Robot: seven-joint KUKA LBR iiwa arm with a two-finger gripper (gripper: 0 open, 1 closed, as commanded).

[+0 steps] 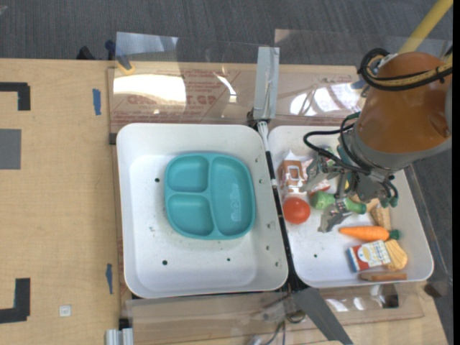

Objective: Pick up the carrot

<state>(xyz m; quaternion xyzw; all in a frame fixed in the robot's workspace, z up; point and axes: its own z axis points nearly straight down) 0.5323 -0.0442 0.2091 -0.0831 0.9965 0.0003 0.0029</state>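
The worktop [50,192] is a light wood surface carrying two shallow white bins side by side. The left bin [144,264] holds one item: a teal divided plate [210,195] with three compartments, lying flat near the bin's centre.

The right bin [316,261] holds several small items. Near its left wall lies a brown-and-white packet [291,174], and just below it a red tomato [296,210]. To the right of the tomato is a green item [332,201], partly covered by the tool. The carrot [366,232] lies flat on the bin floor in the lower right part of this bin, orange body pointing left, green top to the right. Just below the carrot is a small carton [375,254] with a blue, red and yellow label.

The arm [402,106] enters from the right, its orange band above the wrist. The pincer [338,210] hangs over the right bin, just above and left of the carrot. Its fingers appear slightly parted, with nothing visibly between them.
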